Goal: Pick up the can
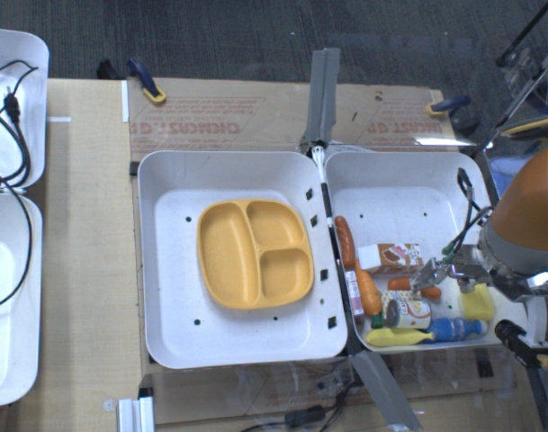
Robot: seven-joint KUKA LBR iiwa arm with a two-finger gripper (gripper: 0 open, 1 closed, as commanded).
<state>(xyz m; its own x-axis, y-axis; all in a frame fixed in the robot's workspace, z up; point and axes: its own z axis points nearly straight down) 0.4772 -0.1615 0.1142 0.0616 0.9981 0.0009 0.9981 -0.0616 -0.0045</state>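
Hand (428, 277) hovers just above the can (407, 312); how far open, I cannot tell.

A robotics lab: two white bins (157, 268) sit side by side on a plywood counter (85, 241) held by blue clamps (144, 79), over dark carpet (256, 16), with loose black cables (8, 142) and a grey-and-orange robot arm (525, 214).
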